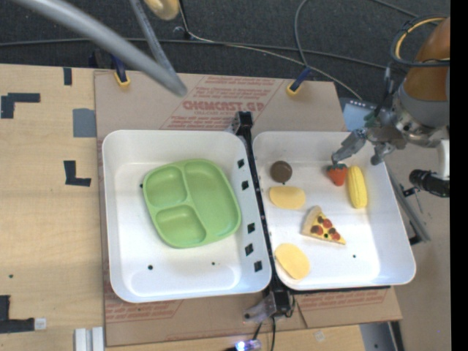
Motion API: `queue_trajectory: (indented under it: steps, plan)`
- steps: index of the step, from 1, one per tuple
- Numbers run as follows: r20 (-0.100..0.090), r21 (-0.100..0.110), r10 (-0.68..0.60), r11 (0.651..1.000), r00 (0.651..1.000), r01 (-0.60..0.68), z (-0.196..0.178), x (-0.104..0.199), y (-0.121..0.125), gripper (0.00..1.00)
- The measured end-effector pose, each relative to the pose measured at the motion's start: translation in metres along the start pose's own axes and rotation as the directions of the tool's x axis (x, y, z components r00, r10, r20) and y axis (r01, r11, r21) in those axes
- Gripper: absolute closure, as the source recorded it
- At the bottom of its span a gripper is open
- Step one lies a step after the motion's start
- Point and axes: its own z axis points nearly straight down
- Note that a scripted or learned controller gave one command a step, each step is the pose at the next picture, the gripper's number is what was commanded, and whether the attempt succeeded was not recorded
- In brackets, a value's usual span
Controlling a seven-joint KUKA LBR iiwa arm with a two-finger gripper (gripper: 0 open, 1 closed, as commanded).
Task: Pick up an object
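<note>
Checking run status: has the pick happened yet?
Not yet. Done: the gripper is over the right bin, fingers spread, nothing between them. In hand: it hangs above the small red item and toy corn. Left: descend, close and lift.

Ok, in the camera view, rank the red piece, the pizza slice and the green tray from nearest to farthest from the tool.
1. Red piece, right bin, just below the tool.
2. Pizza slice, right bin, lower in the view.
3. Green tray, left bin, across the divider.
</note>
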Motion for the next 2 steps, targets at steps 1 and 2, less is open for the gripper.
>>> queue_trajectory:
  steps: [1, 2]
  plan:
    - [0.003, -0.013, -0.003, 1.000, 1.000, 0.004, -0.009, 0.000, 0.003, 0.00]
    - [0.002, -0.009, -0.004, 1.000, 1.000, 0.004, 0.037, 0.007, 0.001, 0.00]
